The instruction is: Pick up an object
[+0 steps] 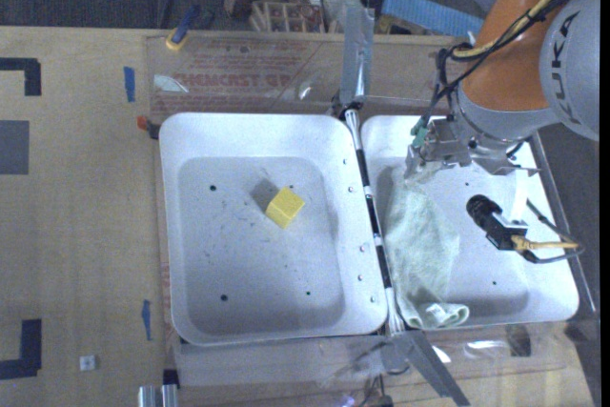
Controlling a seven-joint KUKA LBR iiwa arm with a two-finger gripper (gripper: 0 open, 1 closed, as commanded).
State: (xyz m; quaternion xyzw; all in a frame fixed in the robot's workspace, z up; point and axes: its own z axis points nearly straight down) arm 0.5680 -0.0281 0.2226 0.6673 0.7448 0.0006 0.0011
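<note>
surface (76, 205): pale wood, carries two shallow white bins side by side.
right bin (505, 295): holds the pale cloth (424, 248).
pale cloth position: strung along the right bin's left wall. Near end is bunched into a roll in the near-left corner; far end reaches up to just under the end effector.
pale cloth handling: judged light, thin and limp. No stiffness, so it should drape and trail when lifted. Low slip risk, nothing fragile. Could drag on the bin wall on the way up.
pale cloth grasp point: judged best on a raised fold or the bunched roll, pinched from above. A flat single layer on the bin floor is a poor target.
left bin (238, 305): holds one yellow block (285, 207) near the middle, well apart from every wall.
yellow block handling: looks like a small rigid cube, probably light. It sits rotated against the bin walls, so a take would have to line up across two opposite flat faces.
end effector (422, 162): over the far-left part of the right bin, directly above the cloth's far end. Open or closed: cannot tell. Contact with the cloth: cannot tell either.
likely target: the cloth, judging by where the end effector is.
arm (534, 62): comes in from the right, over the far side of the right bin.
clear sheet (248, 76): beyond the bins, flat on the surface, red lettering, not in play.
</note>
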